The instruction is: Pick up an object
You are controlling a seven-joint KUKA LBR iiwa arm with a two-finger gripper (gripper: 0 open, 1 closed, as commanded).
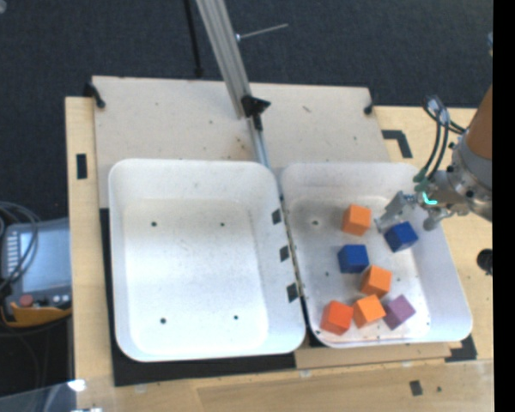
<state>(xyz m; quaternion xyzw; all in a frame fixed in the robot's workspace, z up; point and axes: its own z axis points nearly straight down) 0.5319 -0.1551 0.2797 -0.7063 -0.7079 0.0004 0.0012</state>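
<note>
Fingers (393,209) looked spread from where I sat, one prong left of the upper blue cube (401,236) and the other to its right near the bin wall, with the gripper (409,215) poised just above that cube; I saw nothing pinched between them. My worry was the orange cube (356,220) just beside the left prong: a descent slightly off could have landed on it or nudged the blue one aside, leaving a closing on air. The blue cube also sat turned relative to the prongs, so I judged it might twist out. Counting in the right bin (446,273): four orange cubes, two blue, one purple (399,311), seven altogether. Beside it on the bench (81,376) stood the left bin (120,230).
</note>
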